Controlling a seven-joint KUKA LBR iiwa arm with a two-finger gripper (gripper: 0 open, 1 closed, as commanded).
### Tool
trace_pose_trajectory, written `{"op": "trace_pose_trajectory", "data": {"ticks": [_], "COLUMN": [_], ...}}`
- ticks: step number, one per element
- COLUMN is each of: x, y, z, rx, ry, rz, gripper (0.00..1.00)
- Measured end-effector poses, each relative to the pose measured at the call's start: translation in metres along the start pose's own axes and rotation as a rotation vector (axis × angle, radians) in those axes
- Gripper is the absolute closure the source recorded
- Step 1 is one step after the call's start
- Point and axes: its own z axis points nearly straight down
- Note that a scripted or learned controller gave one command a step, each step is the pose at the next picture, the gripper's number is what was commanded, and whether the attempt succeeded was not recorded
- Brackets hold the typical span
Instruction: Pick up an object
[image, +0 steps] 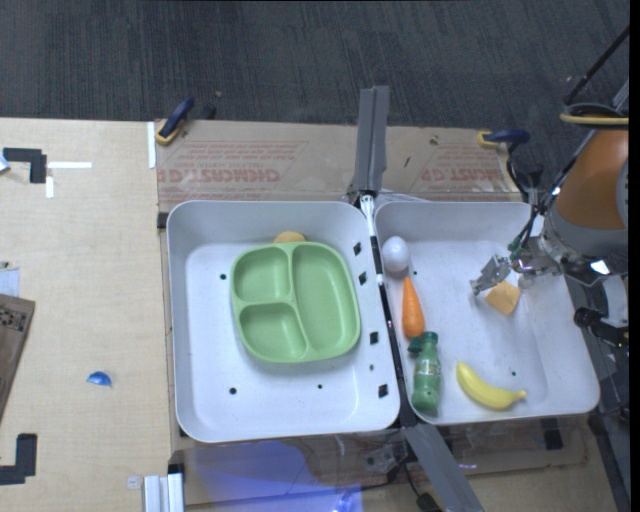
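**K:** Camera view, status: arm (590, 195) comes in from the right, cut off by the frame edge, so just the orange band and grey wrist are visible. Claw (497, 275) sits low over the right bin (560, 400), upper middle area.

**M:** Holding anything?

**K:** Can't tell. The metal tip is small and blurry, and right against a yellowish block (504, 299), maybe a cheese wedge. They touch or overlap from this angle. Whether the block is actually gripped, can't say either.

**M:** Rest of the right bin?

**K:** White egg-shaped ball (395, 254) at the top left corner against the divider. Carrot (412, 307) just below it, pointing up. Green bottle (426, 373) below the carrot, lying along the left wall; label unreadable. Banana (489, 388) near the front wall, well apart from the block.

**M:** Left bin?

**K:** Left bin (200, 400) holds a green divided plate (296, 301) with three compartments. Something yellow-orange (289, 238) pokes out behind its far rim, mostly hidden, can't identify it.

**M:** Outside the bins?

**K:** Cardboard (260, 165) behind them, printing too faint to read. Blue clamps at the far corners (176, 117) and (506, 137). Small blue bit (98, 379) on the tabletop (80, 280) at left. Dark panel (12, 345) at the left edge, cut off.
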Motion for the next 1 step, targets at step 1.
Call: {"op": "trace_pose_trajectory", "data": {"ticks": [1], "x": [-0.0011], "y": [0.0003], "z": [-0.0099], "rx": [-0.002], "ry": [-0.001], "rz": [0.003], "gripper": [1.00]}}
